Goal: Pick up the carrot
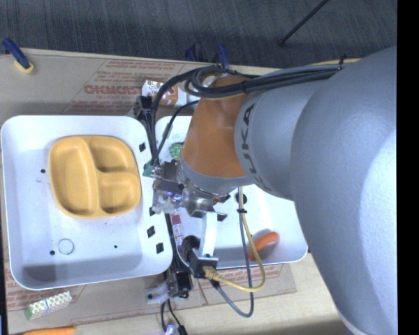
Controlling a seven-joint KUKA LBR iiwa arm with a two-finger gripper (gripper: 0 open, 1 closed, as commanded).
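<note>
Table (70, 75) topped with printed brown cardboard; two shallow white plastic bins on it, left bin (14, 208), right bin (293, 246), side by side.

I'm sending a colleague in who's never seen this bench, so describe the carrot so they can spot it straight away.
Start at the right white bin, the one the grey arm hangs over. Look at its near right corner, just beside the yellow cable: the carrot lies there on the bin floor, partly hidden by the arm. It is the one small orange thing in that bin, unlike the big yellow tray in the left bin.
</note>
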